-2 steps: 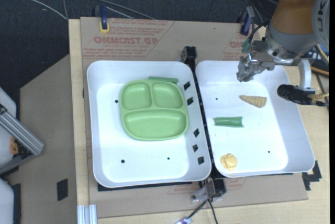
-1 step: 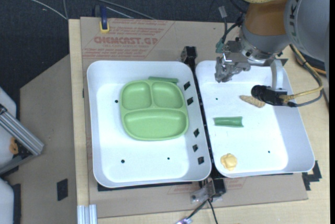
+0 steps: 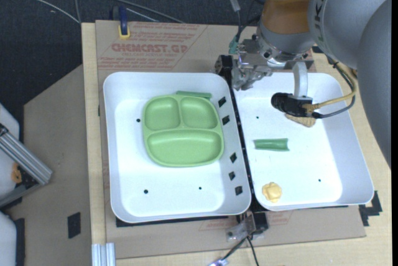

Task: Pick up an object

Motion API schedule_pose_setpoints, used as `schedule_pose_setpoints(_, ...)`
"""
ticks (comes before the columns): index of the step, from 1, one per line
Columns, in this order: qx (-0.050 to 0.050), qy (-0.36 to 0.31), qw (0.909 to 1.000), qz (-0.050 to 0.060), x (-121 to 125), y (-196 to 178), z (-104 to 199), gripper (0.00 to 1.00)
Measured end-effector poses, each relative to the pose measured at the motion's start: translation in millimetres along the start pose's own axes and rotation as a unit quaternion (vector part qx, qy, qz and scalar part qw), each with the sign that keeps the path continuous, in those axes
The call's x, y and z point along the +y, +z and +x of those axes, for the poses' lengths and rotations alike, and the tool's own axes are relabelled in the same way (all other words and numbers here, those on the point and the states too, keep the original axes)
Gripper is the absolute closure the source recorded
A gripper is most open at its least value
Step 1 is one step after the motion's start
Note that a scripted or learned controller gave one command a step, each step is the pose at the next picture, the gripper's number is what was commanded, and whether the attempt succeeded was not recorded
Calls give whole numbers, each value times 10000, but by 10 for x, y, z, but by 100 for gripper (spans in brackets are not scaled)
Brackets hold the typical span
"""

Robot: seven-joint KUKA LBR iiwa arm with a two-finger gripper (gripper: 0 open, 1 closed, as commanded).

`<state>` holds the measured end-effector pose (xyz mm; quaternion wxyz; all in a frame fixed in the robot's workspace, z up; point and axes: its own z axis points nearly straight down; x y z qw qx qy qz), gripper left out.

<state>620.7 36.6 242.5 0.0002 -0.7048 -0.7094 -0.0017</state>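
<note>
where the two white bins meet at their far end, the gripper (image 3: 246,77) hangs over the shared rim, at the end of the grey arm (image 3: 354,4) that reaches in from the right of the view. it is seen from above and its own body is in the way, so i cannot tell whether it is wide, narrow or closed on something. the right bin (image 3: 348,159) has two small things in it, both well apart from the gripper: a green pod (image 3: 271,144) lying flat near the middle, and a yellow lump (image 3: 271,191) close to the near rim, near the wall next to the other bin. the left bin (image 3: 124,184) holds a green divided plate (image 3: 183,131), flat and about in the middle, with a thin green strip (image 3: 194,94) showing just behind its far edge. both bins sit on a cardboard sheet (image 3: 155,41) with red print.
</note>
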Motion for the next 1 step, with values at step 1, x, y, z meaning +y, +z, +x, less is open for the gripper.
schedule_pose_setpoints(1,-5,4,10000,2,117,8,524,100)
